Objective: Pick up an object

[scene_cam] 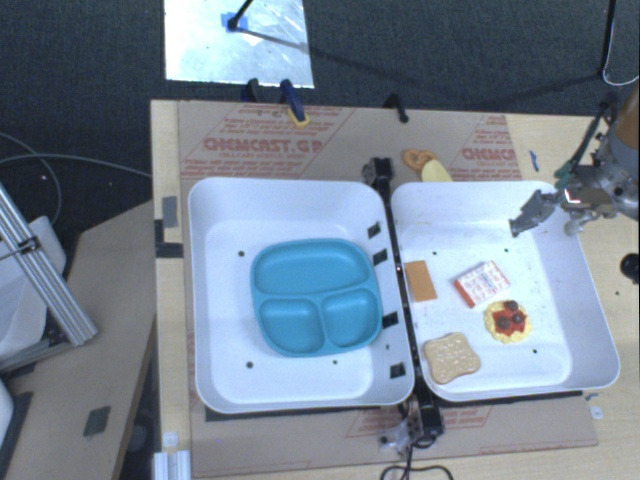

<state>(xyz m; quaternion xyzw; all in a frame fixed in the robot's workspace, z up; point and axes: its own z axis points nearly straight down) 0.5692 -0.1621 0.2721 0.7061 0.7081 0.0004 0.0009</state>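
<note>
1. Gripper (545,211) at the right bin's (440,200) upper right corner, reaching in from the right, hanging over bare white floor; fingers dark and small against the rim, open or closed impossible to tell, nothing visible between them.
2. Objects in the right bin, all well apart from the gripper: orange rectangular piece (421,280) near the left wall; red-and-white packet (481,283) near the centre; small toy pizza (507,321) just below the packet; toast-shaped slice (451,357) near the front wall.
3. Left bin (220,208) beside it, holding a blue divided tray (315,296) with three compartments.
4. On the bench (470,133) behind the bins: yellow piece (436,172) and brown piece (417,157), just beyond the right bin's back rim.
</note>
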